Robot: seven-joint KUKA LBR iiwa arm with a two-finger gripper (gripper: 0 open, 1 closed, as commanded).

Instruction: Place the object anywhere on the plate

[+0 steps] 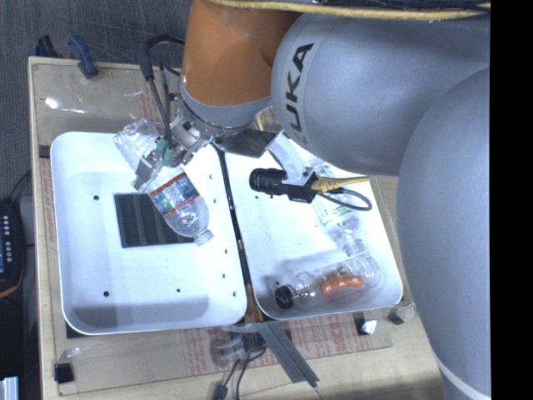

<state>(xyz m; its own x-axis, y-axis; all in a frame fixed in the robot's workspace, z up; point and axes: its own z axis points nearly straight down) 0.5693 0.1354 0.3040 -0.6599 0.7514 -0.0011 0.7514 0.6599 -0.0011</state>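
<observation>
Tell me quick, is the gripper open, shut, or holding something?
Gripper: cannot be told; it sits at the upper end of the bottle, over the left bin.

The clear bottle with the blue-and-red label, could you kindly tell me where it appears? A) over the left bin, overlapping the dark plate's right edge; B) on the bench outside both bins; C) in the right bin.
A: the labelled bottle sits tilted over the left bin, across the dark plate's right edge.
</observation>
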